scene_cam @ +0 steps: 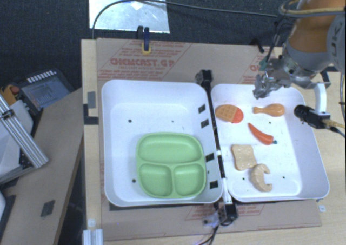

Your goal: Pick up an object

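**Right bin** [305, 176], white and shallow. We count five toy foods here, all lying flat and apart from one another:
- Round orange waffle [229, 113], back left, near the divide between the bins.
- Chicken drumstick [268, 110], back centre, just right of the waffle, bone end pointing left.
- Red chilli [261, 134], in front of the drumstick, lying at a slant.
- Slice of bread [244, 157], front left of centre.
- Pale curved pastry [261, 178], just in front of the bread and nearest the front rim.

**Left bin** [140, 98], white and shallow. We list one item: a green plate [170, 164] with three compartments, sitting in the front half toward the right wall.

**Gripper** [263, 88]. We place it over the back edge of the right bin, just behind the drumstick and above it. We see nothing held in it. We cannot tell whether it is spread or closed.

**Arm** [323, 6], grey with an orange band, reaches in from the upper right.

**Support.** Both bins rest side by side on a cardboard sheet [162, 57] on the table [334, 152].
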Controlling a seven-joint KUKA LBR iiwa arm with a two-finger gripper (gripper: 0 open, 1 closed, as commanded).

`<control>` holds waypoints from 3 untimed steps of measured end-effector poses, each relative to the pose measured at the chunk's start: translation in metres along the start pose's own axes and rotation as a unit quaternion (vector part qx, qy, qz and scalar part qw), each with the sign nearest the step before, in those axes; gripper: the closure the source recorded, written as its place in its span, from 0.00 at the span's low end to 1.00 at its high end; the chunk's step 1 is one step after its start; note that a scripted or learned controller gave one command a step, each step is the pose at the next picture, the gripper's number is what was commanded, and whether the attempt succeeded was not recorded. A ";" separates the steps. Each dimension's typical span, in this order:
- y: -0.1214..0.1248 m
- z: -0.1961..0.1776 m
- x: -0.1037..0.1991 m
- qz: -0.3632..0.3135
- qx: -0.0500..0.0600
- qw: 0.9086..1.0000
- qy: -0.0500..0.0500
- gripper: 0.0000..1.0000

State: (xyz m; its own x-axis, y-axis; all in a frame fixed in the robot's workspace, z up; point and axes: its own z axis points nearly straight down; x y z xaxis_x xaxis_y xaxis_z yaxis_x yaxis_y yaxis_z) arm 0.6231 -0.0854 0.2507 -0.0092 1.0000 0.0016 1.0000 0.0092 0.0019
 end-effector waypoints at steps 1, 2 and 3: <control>-0.003 0.006 0.049 0.000 0.001 1.000 0.000 1.00; -0.027 0.008 0.104 0.000 0.001 1.000 0.000 1.00; -0.034 0.017 0.163 -0.001 0.001 1.000 0.001 1.00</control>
